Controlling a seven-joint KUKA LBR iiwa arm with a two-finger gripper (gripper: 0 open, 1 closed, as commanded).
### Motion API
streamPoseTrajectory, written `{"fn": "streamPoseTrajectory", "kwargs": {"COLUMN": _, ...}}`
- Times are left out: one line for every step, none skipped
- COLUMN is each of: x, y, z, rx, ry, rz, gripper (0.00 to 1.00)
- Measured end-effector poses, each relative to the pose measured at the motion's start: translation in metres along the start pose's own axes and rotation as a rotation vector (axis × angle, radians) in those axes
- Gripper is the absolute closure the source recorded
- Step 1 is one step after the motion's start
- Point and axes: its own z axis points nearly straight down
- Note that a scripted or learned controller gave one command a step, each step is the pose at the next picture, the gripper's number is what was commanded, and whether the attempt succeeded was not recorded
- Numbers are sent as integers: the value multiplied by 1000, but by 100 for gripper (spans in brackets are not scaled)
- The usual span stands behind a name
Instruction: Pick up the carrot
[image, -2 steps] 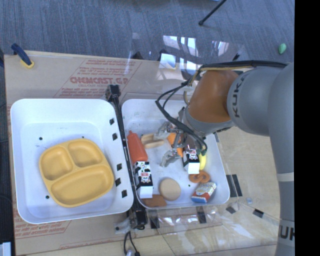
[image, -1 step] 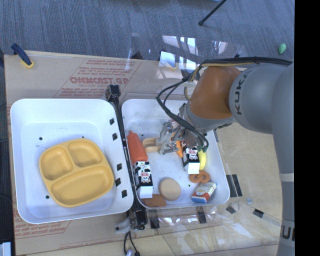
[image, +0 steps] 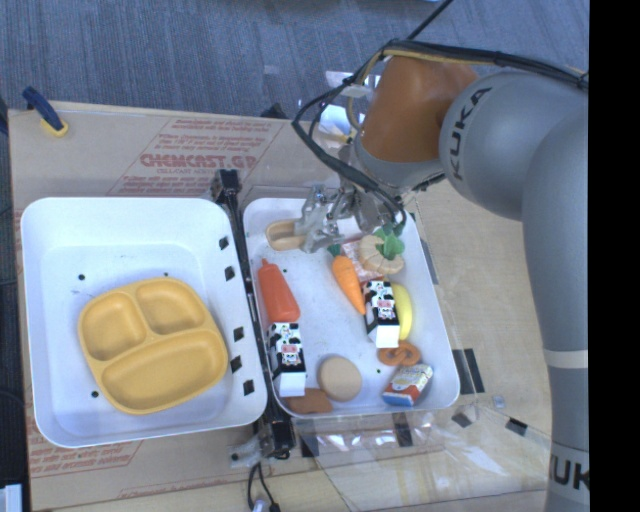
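Carrot lies in right bin, mid-far area, approx. touching milk carton and banana. Gripper hovers just beyond its top, over far end; finger state: cannot tell. Risk: crowding w/ neighbours could cause mis-grasp or knock adjacent items.

My bench is topped with printed brown cardboard. Two shallow white bins sit directly on it, touching: the left bin and the right bin.
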Motion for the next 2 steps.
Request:
{"fn": "streamPoseTrajectory", "kwargs": {"x": 1, "y": 105, "z": -24, "rx": -6, "ry": 7, "rz": -18, "gripper": 100}}
{"fn": "streamPoseTrajectory", "kwargs": {"x": 5, "y": 0, "z": 28, "rx": 2, "ry": 14, "rz": -147, "gripper": 100}}
